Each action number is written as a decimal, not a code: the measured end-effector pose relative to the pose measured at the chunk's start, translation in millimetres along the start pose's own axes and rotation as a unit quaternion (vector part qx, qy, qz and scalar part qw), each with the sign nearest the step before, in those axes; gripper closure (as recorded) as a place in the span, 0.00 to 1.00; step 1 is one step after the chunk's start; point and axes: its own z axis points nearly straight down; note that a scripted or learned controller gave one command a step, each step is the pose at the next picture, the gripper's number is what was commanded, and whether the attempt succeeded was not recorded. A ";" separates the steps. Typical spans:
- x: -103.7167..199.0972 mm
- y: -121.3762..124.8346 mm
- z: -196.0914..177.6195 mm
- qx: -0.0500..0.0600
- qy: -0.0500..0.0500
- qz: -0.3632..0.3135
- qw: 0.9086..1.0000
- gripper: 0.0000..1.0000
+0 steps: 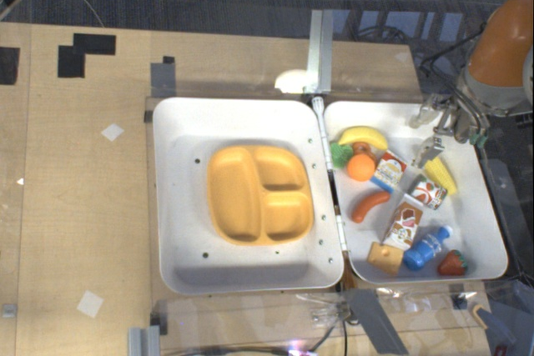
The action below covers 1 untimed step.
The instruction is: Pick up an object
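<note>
The right bin (pixel 494 217) holds several toy foods. At its far side lie a yellow banana (pixel 360 135), a green piece (pixel 340 153) and an orange (pixel 360 167). A small juice carton (pixel 389 173), a red sausage (pixel 370 206) and a yellow corn cob (pixel 440 174) sit mid-bin. Two more cartons (pixel 403 228) lie toward the near side, with a blue bottle (pixel 425 248), a strawberry (pixel 451 263) and a brown bread piece (pixel 384 257). My gripper (pixel 427 134) hangs over the bin's far right part, just above the corn cob, open with nothing between its fingers.
The left bin (pixel 179 204) carries a yellow divided tray (pixel 259 193). A metal post (pixel 320 46) stands behind the seam between the bins. The arm's orange band (pixel 501 54) is at the right edge. Wooden bench top stretches to the left.
</note>
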 end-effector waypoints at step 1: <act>4.3 -0.5 -1.1 0.001 0.001 0.195 0.981 0.00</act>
